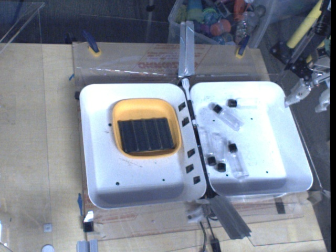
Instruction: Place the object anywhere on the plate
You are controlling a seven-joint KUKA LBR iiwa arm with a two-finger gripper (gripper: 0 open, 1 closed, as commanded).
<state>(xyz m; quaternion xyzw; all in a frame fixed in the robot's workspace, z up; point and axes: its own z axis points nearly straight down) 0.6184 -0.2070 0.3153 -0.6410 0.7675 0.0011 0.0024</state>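
The left bin [100,188] holds a yellow plate [119,114] with a dark ribbed slab [146,135] lying on it. In the right bin [273,167] lie clear vials with black caps: one [226,115] toward 12 o'clock, others [228,159] toward 6 o'clock (hard to count, being see-through). The gripper [307,91] hangs past that bin's 2 o'clock corner, above the worktop [37,140]; whether it is wide or narrow, I cannot tell.

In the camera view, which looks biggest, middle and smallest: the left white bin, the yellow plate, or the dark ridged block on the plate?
1. left white bin
2. yellow plate
3. dark ridged block
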